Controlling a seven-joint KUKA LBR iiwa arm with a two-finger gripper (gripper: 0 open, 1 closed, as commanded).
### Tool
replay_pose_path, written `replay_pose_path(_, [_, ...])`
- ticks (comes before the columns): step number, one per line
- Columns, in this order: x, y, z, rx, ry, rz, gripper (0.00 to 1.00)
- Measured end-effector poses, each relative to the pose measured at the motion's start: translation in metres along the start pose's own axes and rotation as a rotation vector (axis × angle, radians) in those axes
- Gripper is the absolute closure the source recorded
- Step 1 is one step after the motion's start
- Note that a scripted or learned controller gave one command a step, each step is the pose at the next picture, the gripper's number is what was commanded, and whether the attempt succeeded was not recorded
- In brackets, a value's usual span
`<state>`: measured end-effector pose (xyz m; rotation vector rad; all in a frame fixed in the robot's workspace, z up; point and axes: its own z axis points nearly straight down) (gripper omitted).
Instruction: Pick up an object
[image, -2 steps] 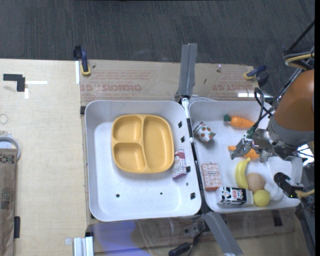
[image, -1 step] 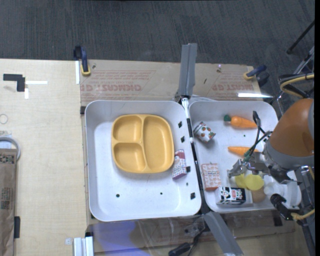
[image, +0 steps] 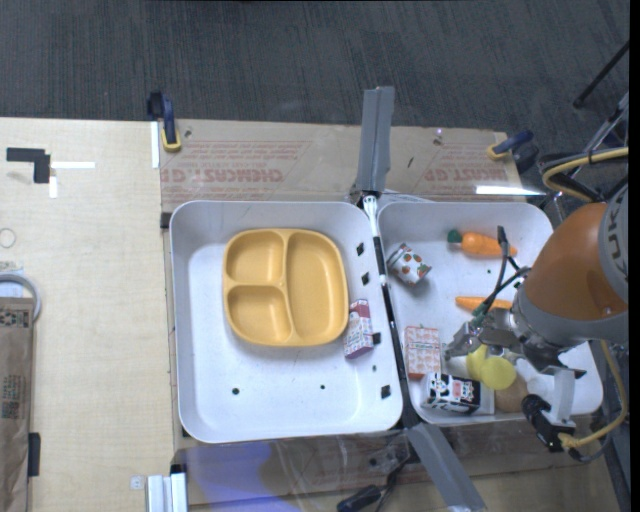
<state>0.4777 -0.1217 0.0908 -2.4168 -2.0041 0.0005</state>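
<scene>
My gripper (image: 468, 343) is low in the right bin (image: 530, 213), reaching in from the right under the orange wrist band. A yellow round fruit (image: 493, 369) lies right beside it, partly under the wrist. A black and white carton (image: 450, 393) sits just in front of the gripper. A pink and white packet (image: 422, 350) lies to its left. Behind it lie a thin carrot (image: 478, 302), a fatter carrot (image: 482, 243) and a small red and white carton (image: 408, 265).
The left bin (image: 200, 390) holds a yellow divided plate (image: 286, 287) and a small packet (image: 358, 330) against the dividing wall. Black cables (image: 503, 270) trail from the wrist over the right bin. Cardboard covers the bench to the left.
</scene>
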Motion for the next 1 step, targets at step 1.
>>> replay_pose_path(1, [-0.0009, 0.0004, -0.0082, 0.002, 0.0, 0.004, 1.0])
